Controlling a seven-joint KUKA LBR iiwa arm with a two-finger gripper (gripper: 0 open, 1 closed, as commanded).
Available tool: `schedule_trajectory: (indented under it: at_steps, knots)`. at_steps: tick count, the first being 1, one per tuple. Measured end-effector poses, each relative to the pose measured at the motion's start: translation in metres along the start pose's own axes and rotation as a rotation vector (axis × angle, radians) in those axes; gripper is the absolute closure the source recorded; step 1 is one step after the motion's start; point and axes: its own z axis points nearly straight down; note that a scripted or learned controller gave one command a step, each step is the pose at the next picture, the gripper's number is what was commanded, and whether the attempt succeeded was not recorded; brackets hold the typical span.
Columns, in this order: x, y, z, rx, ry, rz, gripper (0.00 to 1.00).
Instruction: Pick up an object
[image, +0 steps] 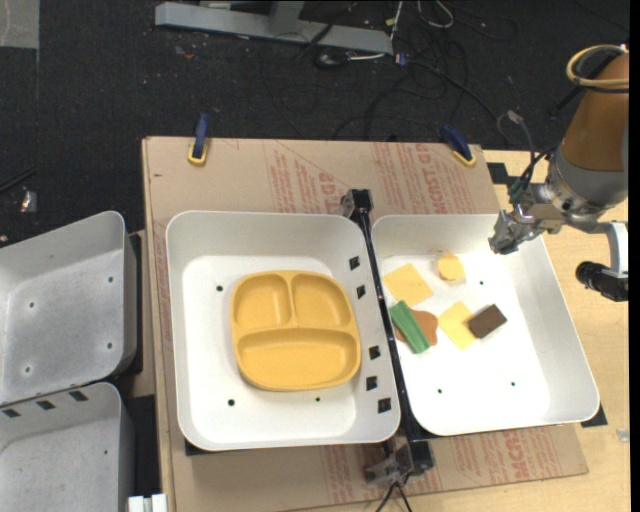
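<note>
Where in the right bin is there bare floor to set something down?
Bare floor runs along the right bin's near edge and right wall. Crowded at centre-left: yellow squares, green strip, brown block.

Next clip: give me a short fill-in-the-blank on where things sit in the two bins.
1. The yellow tray lies in the ___ bin.
2. The tray has ___ compartments.
3. The brown block lies in the ___ bin.
4. The gripper hovers over the right bin's ___ corner.

Missing words: left; three; right; far right
</note>
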Motion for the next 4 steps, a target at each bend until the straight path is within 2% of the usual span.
schedule_trajectory:
  at_steps: [2, 4]
  knots:
    - [0.103, 0.019, -0.022, -0.001, 0.002, -0.006, 1.00]
    - [0.212, 0.024, -0.041, 0.000, 0.002, -0.004, 1.00]
